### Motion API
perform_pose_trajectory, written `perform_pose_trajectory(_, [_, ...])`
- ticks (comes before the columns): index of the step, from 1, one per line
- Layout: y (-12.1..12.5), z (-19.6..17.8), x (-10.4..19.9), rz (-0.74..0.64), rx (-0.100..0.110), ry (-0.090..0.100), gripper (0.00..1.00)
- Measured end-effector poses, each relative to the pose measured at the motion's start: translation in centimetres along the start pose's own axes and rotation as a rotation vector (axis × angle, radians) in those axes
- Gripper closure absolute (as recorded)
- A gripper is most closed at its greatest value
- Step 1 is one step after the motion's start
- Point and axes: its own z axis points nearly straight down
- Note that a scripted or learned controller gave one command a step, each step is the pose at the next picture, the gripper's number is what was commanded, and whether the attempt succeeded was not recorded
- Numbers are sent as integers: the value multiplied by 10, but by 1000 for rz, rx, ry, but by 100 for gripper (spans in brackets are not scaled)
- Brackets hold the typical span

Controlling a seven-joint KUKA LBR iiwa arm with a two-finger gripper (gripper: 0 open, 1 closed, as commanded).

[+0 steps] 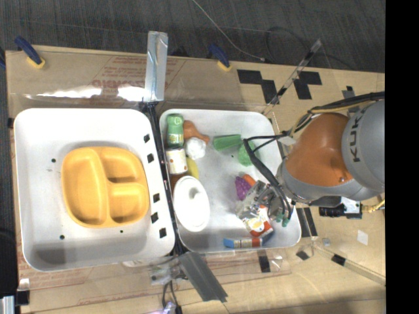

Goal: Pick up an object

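The arm (327,162) reaches in from the right and has its pincer (256,205) low in the right-hand bin (222,120), down among the clutter near the bin's lower right corner. From where I stand the wrist and cables crowd the spot, and I cannot tell whether the pincer is open or closed, or whether anything sits in it.

This looks like the reaching step of the pick: the tool is down at the pile, nothing visibly lifted. Just beside it lie a small purple toy (242,187) and a red-and-white item (259,226), with a blue-capped tube (243,243) along the bin's bottom wall. Further off in the same bin are a white bowl (191,203), a green-capped bottle (174,142), a green block (228,142) and a small white ball (196,148). The left bin (39,136) holds a yellow divided tray (105,185), well apart from the arm.

I would judge the next move calls for a firm closing on one single item, most likely the purple toy or the red-and-white one, then a straight lift clear of the neighbours. They lie tightly packed, so a pinch might catch two things or slip off.
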Motion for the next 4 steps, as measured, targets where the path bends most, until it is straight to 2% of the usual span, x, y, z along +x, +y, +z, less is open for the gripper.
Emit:
perform_pose_trajectory(1, [62, -94, -36, -40, 1, -3, 100])
perform_pose_trajectory(2, [116, -178, -106, 94, 3, -2, 100])
perform_pose_trajectory(3, [115, -202, -116, 273, 5, 1, 100])
perform_pose_trajectory(4, [153, -147, -65, 294, 7, 7, 100])
